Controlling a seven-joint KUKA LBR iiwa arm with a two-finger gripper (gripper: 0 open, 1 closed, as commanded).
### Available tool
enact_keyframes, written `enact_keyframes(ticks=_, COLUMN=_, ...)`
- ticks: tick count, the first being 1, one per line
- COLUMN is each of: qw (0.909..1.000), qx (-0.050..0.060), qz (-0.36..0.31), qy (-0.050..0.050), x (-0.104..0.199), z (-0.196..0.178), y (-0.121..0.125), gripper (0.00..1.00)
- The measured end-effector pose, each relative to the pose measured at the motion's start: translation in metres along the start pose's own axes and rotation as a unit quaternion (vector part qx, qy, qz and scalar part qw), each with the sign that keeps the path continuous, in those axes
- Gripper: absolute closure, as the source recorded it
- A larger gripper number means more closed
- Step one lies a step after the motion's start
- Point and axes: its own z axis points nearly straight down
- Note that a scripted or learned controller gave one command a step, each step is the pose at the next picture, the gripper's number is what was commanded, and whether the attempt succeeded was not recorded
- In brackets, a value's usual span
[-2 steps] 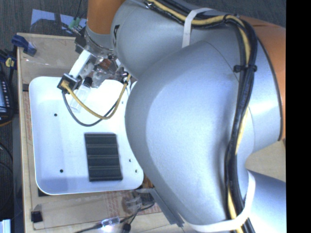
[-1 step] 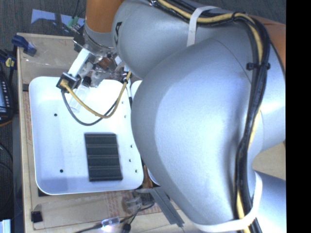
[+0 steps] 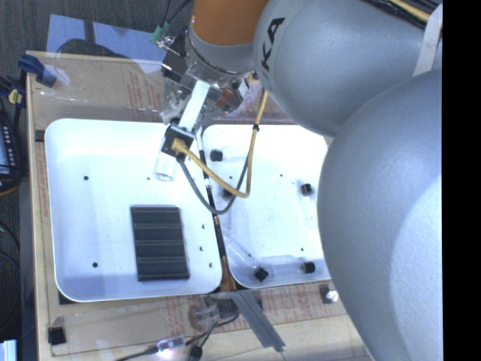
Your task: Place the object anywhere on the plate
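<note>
Hanging over the left bin, the tool may release short of the dark ribbed plate, which lies nearer in that bin. Whether it is wide or narrow, I cannot tell. A pale cylinder sits at its tip. The right bin holds small black pieces.

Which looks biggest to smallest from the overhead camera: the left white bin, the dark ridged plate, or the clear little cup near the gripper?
1. Left white bin, by far the largest.
2. Dark ridged plate, lying inside that bin.
3. Clear little cup, smallest; it may sit nearer the camera, yet it looks far smaller than the plate.
</note>
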Motion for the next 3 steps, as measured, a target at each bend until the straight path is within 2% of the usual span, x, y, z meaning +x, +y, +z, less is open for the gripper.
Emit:
enact_keyframes(ticks=1, qw=0.9833, qx=-0.001, qz=0.182, qy=-0.002, x=0.046, z=0.076, y=0.036, gripper=1.00)
enact_keyframes(ticks=2, qw=0.9870, qx=0.001, qz=0.161, qy=-0.004, x=0.077, z=0.237, y=-0.029, gripper=1.00)
enact_keyframes(ticks=3, qw=0.9999, qx=0.000, qz=0.017, qy=-0.001, x=0.101, z=0.169, y=-0.003, gripper=1.00)
